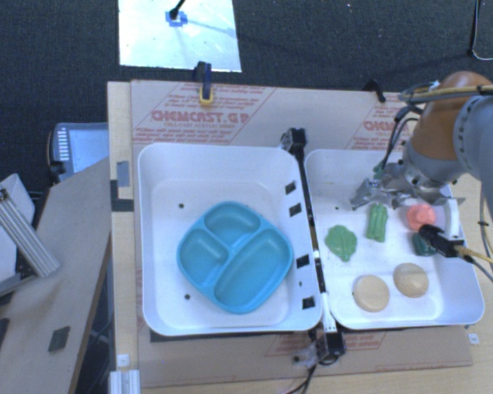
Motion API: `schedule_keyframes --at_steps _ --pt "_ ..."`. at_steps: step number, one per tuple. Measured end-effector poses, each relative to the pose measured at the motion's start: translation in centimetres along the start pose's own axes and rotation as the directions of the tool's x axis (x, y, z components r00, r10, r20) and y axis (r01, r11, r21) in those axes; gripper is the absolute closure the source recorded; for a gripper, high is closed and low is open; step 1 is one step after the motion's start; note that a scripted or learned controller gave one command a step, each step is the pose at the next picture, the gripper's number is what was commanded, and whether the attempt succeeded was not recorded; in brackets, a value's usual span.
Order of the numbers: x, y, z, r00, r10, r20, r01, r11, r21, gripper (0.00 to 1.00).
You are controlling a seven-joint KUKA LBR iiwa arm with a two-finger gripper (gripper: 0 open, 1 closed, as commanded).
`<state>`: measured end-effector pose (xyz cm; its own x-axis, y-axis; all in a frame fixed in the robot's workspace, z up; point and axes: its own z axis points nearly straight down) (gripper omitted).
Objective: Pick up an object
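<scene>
My gripper [376, 194] hangs low over the back of the right bin [468, 298], on the grey arm with its orange band [440, 130]. Just in front of the gripper lies a long green ribbed piece [377, 222], close to or touching the gripper; I cannot tell which. To its left lies a green leafy piece [341, 242]. A pink piece [421, 216] and a dark teal piece [425, 243] lie to the right, partly behind a cable. Two beige round pieces [370, 292] [411, 280] rest near the bin's front.
The left bin [160, 220] holds a blue divided plate [234, 255]. A black-clipped divider [304, 220] separates the bins. Cables [476, 259] trail over the right bin's right side. The cardboard sheet [230, 113] lies under both bins.
</scene>
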<state>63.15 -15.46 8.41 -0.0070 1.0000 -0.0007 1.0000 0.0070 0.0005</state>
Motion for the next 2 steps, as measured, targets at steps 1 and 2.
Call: schedule_keyframes --at_steps 1,2 --pt "0.0 0.1 -1.2 1.000 -0.002 0.001 0.002 1.000 -0.004 1.00" --pt "-0.9 0.3 -6.1 1.000 0.005 0.001 -0.005 1.000 -0.005 1.00"
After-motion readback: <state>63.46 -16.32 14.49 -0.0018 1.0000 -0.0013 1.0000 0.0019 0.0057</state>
